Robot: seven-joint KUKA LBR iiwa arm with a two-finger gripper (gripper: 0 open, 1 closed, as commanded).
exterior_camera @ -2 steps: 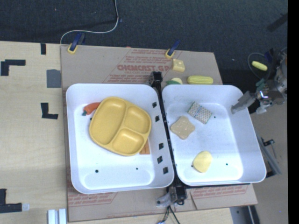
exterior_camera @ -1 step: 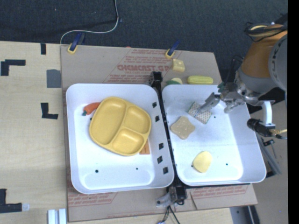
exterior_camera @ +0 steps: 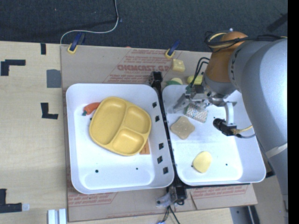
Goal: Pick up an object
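Reaching in from the right, the grey arm (exterior_camera: 266,87) with its orange band (exterior_camera: 223,59) bends down over the far end of the right bin (exterior_camera: 233,169). Left bin (exterior_camera: 79,171) carries a big yellow divided plate (exterior_camera: 120,126), tilted, with an orange piece (exterior_camera: 91,108) poking out at its far-left edge and another orange bit at its near-right edge. Between the two bins runs a dark divider strip (exterior_camera: 162,129). The gripper (exterior_camera: 192,98) hangs low over the right bin, right above a small patterned packet (exterior_camera: 197,113); whether the claw is spread or pinching cannot be told from this angle. Just beside the packet toward the near-left lies a tan square sponge-like block (exterior_camera: 182,127). Nearer the front sits a small yellow lemon-like piece (exterior_camera: 202,162), well apart from the gripper
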